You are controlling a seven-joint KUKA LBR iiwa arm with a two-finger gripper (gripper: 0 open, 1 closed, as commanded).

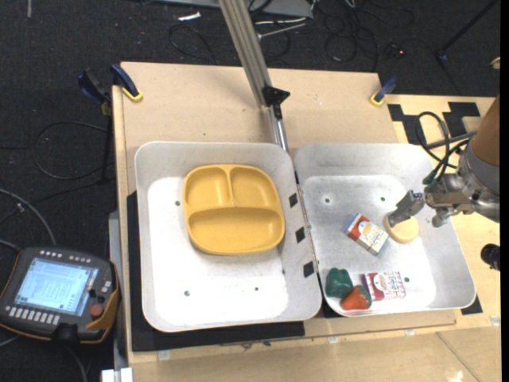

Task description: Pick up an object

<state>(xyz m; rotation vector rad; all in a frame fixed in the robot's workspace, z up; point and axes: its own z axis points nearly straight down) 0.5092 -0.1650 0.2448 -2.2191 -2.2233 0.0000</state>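
- The tool hangs low over the right bin, its dark metal tip just above a pale, round, disc-like object — whether it touches, I cannot tell.
- Just left of the disc lies a small carton, boxy, printed white, red and orange.
- Near the front rim: a green lump, a glossy red piece, a flat red-and-white packet.
- The left bin holds a smooth yellow plastic plate — rounded square, three compartments.
- The surface is plain tan board.
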